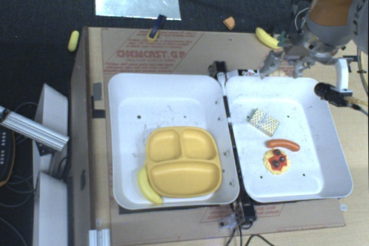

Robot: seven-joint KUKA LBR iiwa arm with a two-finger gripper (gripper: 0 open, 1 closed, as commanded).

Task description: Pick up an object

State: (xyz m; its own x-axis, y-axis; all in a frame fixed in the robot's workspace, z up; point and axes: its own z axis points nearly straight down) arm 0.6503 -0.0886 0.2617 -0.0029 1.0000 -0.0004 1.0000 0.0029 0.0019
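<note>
A yellow tray [183, 161] and banana [147, 186] are held in the left bin [124, 101]. A patterned packet [263, 121], sausage [282, 145] and small pizza [277, 161] are found in the right bin [328, 147]. The gripper [283, 64] is seen spread, empty, over its far rim.

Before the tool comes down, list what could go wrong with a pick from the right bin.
1. The hot dog and the small pizza lie very close together, so a grasp on one may nudge or drag the other.
2. The patterned block lies flat and skewed on the floor of the right bin, so it may slip out.
3. The tool hangs at the bin's far rim, apart from all three, so a straight descent would likely grab nothing.
</note>
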